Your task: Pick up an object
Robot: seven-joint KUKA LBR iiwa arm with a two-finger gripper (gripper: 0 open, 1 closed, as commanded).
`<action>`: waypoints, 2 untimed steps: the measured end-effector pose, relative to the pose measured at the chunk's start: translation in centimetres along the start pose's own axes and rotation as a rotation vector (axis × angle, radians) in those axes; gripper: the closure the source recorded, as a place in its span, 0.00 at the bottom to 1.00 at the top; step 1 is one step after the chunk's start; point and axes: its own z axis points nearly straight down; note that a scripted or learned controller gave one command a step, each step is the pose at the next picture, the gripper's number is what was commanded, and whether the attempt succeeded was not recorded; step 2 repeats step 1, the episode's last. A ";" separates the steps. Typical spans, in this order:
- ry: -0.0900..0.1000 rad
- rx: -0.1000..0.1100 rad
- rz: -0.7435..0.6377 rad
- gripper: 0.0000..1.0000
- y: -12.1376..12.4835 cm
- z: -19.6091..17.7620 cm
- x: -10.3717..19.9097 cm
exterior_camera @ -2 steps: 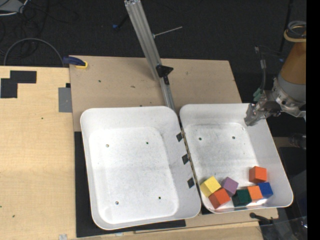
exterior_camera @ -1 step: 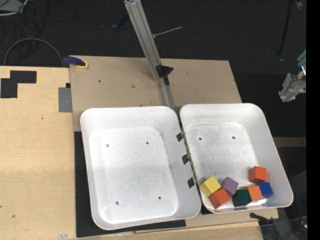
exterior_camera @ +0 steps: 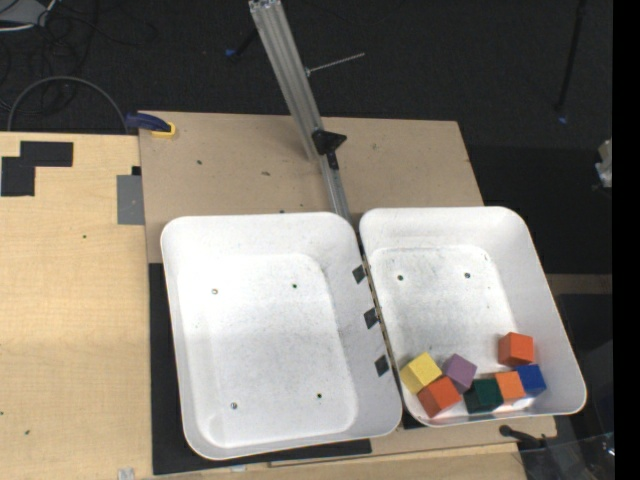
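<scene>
— Blocks first: where do they sit?

— All seven lie in the right bin (exterior_camera: 520, 230), crowded into its near corner. The yellow block (exterior_camera: 422, 370) and the purple block (exterior_camera: 460, 370) lie side by side, farthest of the cluster from the bin's outer wall. A red-orange block (exterior_camera: 438, 396) sits just in front of those two, against the bin's near wall.

— And the others?

— The dark green block (exterior_camera: 484, 395) comes next along that near wall, with the orange block (exterior_camera: 510, 384) touching it and the blue block (exterior_camera: 532, 379) just past that, towards the bin's outer wall. A second red-orange block (exterior_camera: 516, 348) lies a little apart, just behind the orange and blue ones.

— What stands around the right bin?

— The left bin (exterior_camera: 200, 240) butts against its inner side, and three black clips (exterior_camera: 371, 317) sit along the seam between them. A slanted aluminium rail (exterior_camera: 290, 78) rises from the plywood bench (exterior_camera: 400, 158) behind the bin's inner far corner. A blue-handled clamp (exterior_camera: 150, 123) sits on the bench edge, well beyond the left bin.
</scene>
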 end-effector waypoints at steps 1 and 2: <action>0.001 0.010 -0.003 0.00 0.1 0.6 0.0; 0.001 0.010 -0.003 0.00 0.1 0.6 0.0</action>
